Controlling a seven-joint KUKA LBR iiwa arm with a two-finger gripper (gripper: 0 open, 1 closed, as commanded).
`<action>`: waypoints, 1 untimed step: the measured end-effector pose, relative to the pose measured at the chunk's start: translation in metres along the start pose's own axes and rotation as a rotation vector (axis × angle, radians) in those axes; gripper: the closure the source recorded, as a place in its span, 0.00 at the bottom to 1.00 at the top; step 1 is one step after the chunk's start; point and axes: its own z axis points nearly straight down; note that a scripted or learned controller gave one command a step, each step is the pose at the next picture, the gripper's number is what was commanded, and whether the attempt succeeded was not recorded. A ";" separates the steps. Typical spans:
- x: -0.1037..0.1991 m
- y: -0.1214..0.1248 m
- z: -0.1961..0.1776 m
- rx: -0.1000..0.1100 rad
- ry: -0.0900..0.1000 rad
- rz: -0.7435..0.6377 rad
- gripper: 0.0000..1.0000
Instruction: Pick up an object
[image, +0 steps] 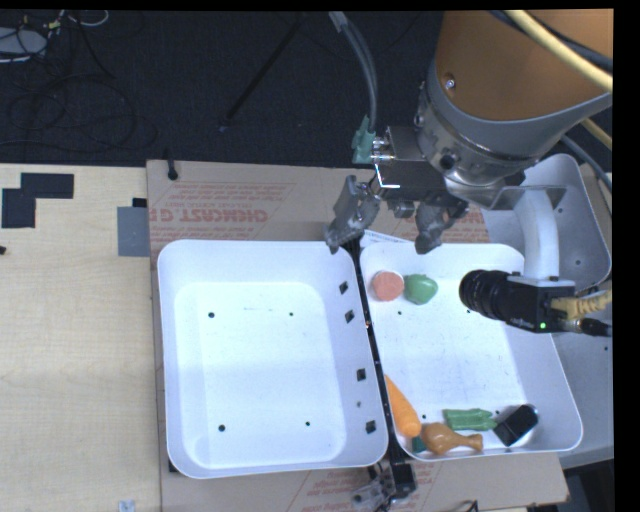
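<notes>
In the camera view the gripper (390, 225) hangs above the far rim of the right bin (560, 415), close to the divider where the two bins meet, its two dark fingers spread wide apart with nothing between them — released, carrying no load. Taking the right bin as the landmark: in its far corner next to the divider, just below the fingers, lie a small pink-orange round object (387, 286) and a green round object (421, 289), touching or nearly so. Along the bin's near edge sit the others: an orange carrot-like piece (401, 405) against the divider wall, a tan-brown piece (447, 438) beside it, a flat green piece (468, 419) just past that, and a black block (516, 425) towards the near outer corner. A black cylindrical device (505, 297) reaches over the bin's outer side. The left bin (175, 300) lies on the other side of the divider from all of these. I judge the step in hand to be the approach — no object has been grasped yet, so the task is at its start. The pink and green pair are the nearest candidates; the next move likely calls for lowering the open fingers straight down over one of them, centred so that the neighbour is not caught too, and keeping clear of the bin's far wall and the divider before closing.
</notes>
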 end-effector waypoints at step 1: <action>0.044 0.000 0.122 0.012 -0.006 0.004 0.00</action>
